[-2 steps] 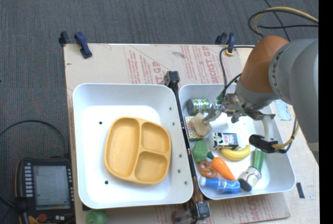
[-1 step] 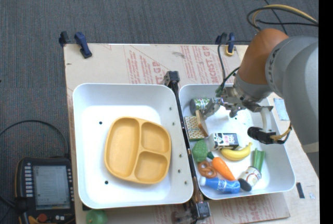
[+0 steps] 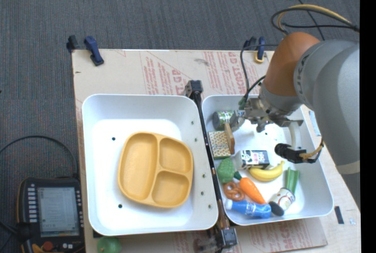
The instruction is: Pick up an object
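Two bins: white, sitting side by side on bench; left bin, right bin.
Left bin: holding yellow divided plate, near its middle.
Arm: reaching in from right, gripper hanging over right bin's far edge.
Claw state: can't tell how far it's opening; nothing seen between the tips.
Pickables: lying in right bin – can by far-left corner; milk carton and banana mid-bin; carrot, blue bottle toward near edge.
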{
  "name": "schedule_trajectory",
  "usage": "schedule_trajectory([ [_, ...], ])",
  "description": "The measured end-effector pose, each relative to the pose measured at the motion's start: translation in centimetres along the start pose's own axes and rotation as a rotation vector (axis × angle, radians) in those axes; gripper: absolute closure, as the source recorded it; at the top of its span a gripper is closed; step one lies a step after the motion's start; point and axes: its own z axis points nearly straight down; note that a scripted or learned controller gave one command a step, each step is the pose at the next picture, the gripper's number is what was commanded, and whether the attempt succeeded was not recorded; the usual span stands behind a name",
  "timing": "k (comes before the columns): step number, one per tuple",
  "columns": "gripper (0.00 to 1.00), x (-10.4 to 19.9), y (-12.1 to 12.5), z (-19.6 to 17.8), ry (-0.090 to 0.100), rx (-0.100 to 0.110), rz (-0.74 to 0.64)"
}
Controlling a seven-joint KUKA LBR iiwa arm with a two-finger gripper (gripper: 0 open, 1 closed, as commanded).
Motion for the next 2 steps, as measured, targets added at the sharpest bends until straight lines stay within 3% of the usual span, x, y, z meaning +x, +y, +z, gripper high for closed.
schedule_trajectory([
  [1,0.0,0.28,0.0,-0.04,-0.004,0.0,0.002],
  [2,1.0,0.96,0.03,-0.64,0.011,0.007,-0.002],
])
